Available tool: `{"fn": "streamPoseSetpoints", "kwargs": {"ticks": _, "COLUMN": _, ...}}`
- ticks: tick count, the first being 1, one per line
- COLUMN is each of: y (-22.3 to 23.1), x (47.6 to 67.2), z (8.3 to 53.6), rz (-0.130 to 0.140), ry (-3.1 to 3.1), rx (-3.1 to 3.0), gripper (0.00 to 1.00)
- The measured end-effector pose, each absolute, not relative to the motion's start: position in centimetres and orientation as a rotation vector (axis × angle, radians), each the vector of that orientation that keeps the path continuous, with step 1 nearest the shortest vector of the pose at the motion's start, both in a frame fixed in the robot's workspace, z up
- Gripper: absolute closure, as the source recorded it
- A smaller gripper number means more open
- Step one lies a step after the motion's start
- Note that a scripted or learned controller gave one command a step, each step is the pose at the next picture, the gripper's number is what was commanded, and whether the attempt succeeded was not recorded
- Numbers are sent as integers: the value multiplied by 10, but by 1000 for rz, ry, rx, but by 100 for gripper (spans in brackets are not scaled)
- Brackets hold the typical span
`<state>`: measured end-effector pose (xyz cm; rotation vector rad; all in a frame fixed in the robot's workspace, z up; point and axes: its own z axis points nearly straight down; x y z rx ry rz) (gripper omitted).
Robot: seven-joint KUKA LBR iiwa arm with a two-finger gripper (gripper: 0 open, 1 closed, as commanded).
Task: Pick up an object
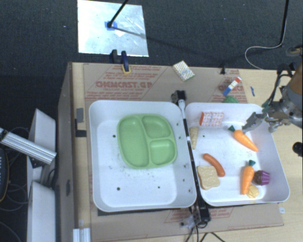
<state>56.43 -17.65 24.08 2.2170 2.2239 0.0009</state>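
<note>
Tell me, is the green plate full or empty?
Empty. The green plate lies flat in the left bin, and all three of its sections show bare green.

Dark speckled carpet (38, 42) covers the floor around the setup. A shiny metal plate (102, 28) lies flat on it at top, a thin black rod (120, 10) slanting over the plate. The surface (118, 81) is tan board printed with red lettering, a blue and yellow clamp (124, 61) gripping its far edge. A thin cable (279, 33) loops across the carpet at upper right. White panels (40, 142) and a ribbed metal bar (28, 146) stand at left. Light is even and soft.
</note>
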Motion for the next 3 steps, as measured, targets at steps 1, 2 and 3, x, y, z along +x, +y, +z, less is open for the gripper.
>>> {"fn": "streamPoseSetpoints", "kwargs": {"ticks": 1, "y": -195, "x": 567, "z": 85, "rz": 2, "ry": 2221, "rx": 2218, "gripper": 0}}
{"fn": "streamPoseSetpoints", "kwargs": {"ticks": 2, "y": -176, "x": 644, "z": 84, "rz": -1, "ry": 2228, "rx": 2216, "gripper": 0}}
{"fn": "streamPoseSetpoints", "kwargs": {"ticks": 3, "y": -176, "x": 645, "z": 96, "rz": 0, "ry": 2229, "rx": 2211, "gripper": 100}}
